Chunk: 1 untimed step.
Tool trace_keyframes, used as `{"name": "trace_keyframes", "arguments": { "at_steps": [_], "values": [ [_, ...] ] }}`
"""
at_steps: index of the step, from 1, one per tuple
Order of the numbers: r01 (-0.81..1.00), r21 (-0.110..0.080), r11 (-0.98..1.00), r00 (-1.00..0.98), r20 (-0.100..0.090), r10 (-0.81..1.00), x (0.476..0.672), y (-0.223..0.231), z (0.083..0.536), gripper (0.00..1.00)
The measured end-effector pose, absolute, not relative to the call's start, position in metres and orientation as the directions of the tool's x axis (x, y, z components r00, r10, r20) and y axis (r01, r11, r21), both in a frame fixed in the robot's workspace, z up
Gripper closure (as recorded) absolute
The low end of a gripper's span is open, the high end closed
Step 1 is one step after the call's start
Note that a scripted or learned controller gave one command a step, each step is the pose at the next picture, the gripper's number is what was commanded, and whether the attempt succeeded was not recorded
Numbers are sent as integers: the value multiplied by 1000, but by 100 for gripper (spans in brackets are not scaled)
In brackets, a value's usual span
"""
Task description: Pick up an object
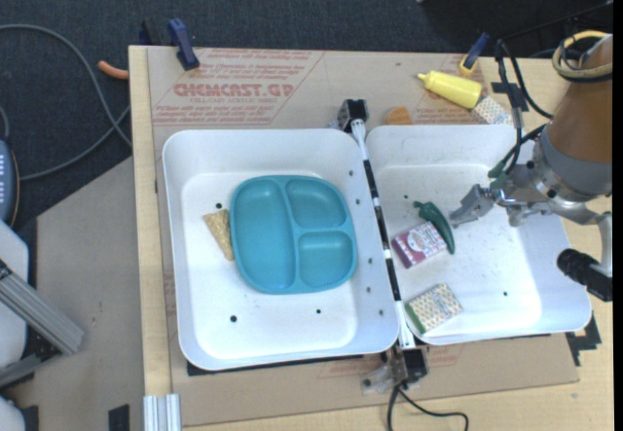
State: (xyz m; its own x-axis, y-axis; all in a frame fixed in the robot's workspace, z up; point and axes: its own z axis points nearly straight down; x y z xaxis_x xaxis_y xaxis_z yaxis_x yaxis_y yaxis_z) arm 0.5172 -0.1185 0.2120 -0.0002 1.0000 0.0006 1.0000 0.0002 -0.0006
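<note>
Two white bins sit side by side on the brown tabletop point(243, 89), which has red "CHEMCAST GP" lettering readable along its upper part. Left bin point(195, 322) holds a teal divided plate point(292, 233) in the middle, with a tan cracker-like piece point(218, 228) tucked under its left edge. Right bin point(506, 307) holds three things near its left wall: a dark green item point(431, 218), a red-and-white packet point(421, 245) just below it and touching or nearly so, long axis running lower left to upper right, label text too small to read, and a tan patterned block point(434, 305) lower down, near the bin's bottom left corner, tilted the same way. The arm point(582, 142) comes in from the right of the frame, gripper point(467, 207) low in the right bin, just right of the green item; fingers point left toward it, cannot tell how wide they stand, nothing visibly between them. Behind the bins, upper right: a yellow bottle-like thing point(451, 87) lying on its side, a blue clamp point(474, 51) near it, another blue clamp point(181, 43) upper left. Black cable point(58, 79) loops on the dark floor at left.
</note>
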Motion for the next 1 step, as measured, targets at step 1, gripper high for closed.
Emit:
{"name": "trace_keyframes", "arguments": {
  "at_steps": [1],
  "values": [
    [1000,1,1,-1,0,1000,563,-97,85,0]
  ]
}}
